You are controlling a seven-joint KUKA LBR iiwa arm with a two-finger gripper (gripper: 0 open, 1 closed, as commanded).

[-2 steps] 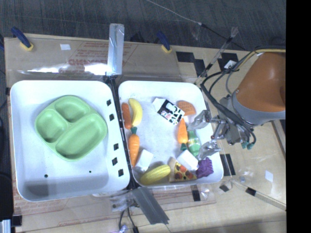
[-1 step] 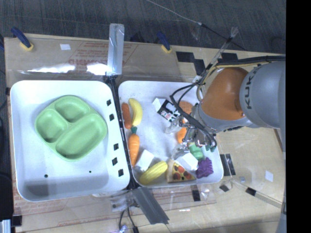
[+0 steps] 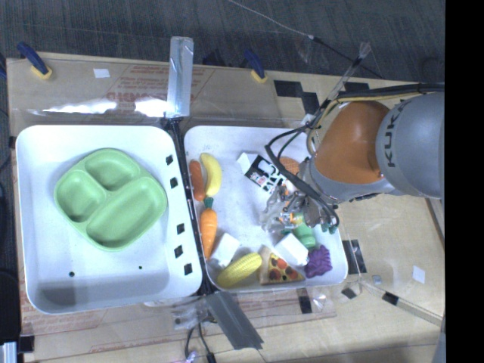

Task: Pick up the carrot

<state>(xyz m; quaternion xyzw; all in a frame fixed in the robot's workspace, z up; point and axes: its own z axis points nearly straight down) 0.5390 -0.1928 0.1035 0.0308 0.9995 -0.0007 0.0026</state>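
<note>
The carrot (image 3: 208, 231) is orange with a green top and lies along the left wall of the right bin (image 3: 227, 138), its tip pointing toward the front. My gripper (image 3: 289, 207) hangs low over the middle of that bin, about a hand's width to the right of the carrot and apart from it. It is above a cluster of toys. The arm's orange band (image 3: 349, 148) sits just behind it.
A banana (image 3: 212, 172) and a red-orange piece (image 3: 197, 177) lie just behind the carrot. Corn (image 3: 240, 269), a pizza slice (image 3: 281, 270), purple grapes (image 3: 320, 261), a white block (image 3: 291, 248) and a green toy (image 3: 305, 237) crowd the front. A green divided plate (image 3: 111, 197) sits in the left bin.
</note>
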